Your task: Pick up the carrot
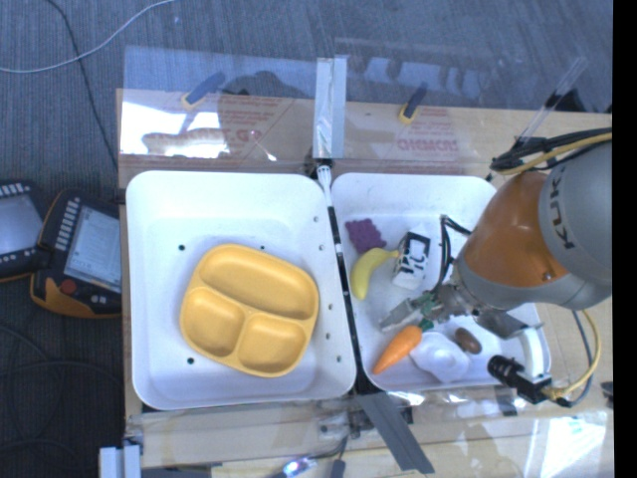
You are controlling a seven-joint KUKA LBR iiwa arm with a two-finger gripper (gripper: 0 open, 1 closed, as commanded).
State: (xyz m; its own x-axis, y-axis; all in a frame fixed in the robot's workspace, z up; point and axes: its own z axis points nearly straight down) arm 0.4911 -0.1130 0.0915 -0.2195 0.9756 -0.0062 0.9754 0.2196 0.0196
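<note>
One carrot (397, 349) just below end effector (406, 314), right bin (418, 189).

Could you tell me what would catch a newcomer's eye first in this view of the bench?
Probably the yellow divided tray, lying alone in the left bin. Next, the grey and orange arm reaching over the right bin, its gripper just above the carrot, with a banana and purple grapes nearby.
</note>
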